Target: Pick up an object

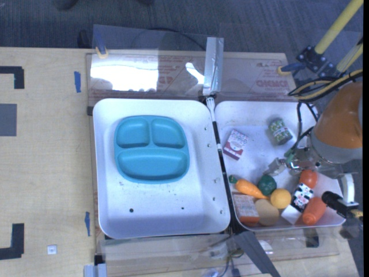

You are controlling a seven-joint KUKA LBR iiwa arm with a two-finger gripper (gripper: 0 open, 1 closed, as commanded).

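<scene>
My gripper (283,165) hangs low over the right bin (253,115), just above and to the right of a dark green round object (266,184). Around that object lie a carrot (249,187), a yellow lemon (281,198), a tan bread piece (267,212) and an orange-red box (246,208). A cow-patterned carton (301,198) and two orange-red items (315,210) (308,178) lie under the wrist. Farther back are a red-and-white carton (235,143) and a green can (280,130). Nothing is visibly held.
The left bin (109,212) bears a blue divided plate (152,147). The arm's orange band (341,123) looms over the right bin's right edge. A metal divider (213,65) stands behind the two bins, with cables at the far right.
</scene>
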